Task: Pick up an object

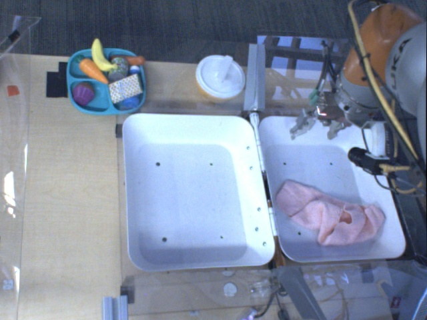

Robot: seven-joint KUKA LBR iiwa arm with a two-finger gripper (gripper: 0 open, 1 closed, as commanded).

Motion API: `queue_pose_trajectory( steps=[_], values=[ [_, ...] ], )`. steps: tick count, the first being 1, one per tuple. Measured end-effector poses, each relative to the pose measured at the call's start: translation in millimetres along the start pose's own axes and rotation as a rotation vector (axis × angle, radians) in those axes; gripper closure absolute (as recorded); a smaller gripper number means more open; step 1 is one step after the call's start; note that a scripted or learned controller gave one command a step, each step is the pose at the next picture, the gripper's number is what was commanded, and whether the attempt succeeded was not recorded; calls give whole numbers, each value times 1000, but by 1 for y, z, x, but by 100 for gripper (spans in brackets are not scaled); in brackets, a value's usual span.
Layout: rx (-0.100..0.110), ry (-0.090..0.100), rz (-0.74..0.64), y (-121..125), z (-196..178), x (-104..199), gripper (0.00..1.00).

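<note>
A crumpled pink cloth [330,215] lies in the near part of the right bin [293,159]. My gripper [313,128] hangs over the far edge of that bin, well behind the cloth and clear of it. Its two fingers [298,127] are spread apart with nothing between them. The grey arm with its orange band comes in from the upper right.
The left bin [190,192] lies beside the right one, a metal divider between them. On the bench at the back stand a blue tray [103,82] of toy food and a white lidded bowl [220,77]. Cables hang by the arm at right.
</note>
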State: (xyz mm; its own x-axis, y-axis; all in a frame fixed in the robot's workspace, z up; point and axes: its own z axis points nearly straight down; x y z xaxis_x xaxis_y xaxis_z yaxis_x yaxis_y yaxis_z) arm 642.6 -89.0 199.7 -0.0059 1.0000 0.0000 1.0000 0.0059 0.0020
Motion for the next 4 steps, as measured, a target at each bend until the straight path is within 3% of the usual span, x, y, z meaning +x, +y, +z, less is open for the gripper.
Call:
queue_pose_trajectory(
  steps=[1,2,3,4],
  values=[
    [-1,0,54,-94,106,-66,0],
    [-16,-4,-114,-129,109,-36,0],
    [-12,-5,-123,-124,110,-112,0],
    [-15,-6,-307,-150,109,-99,0]
  ],
)
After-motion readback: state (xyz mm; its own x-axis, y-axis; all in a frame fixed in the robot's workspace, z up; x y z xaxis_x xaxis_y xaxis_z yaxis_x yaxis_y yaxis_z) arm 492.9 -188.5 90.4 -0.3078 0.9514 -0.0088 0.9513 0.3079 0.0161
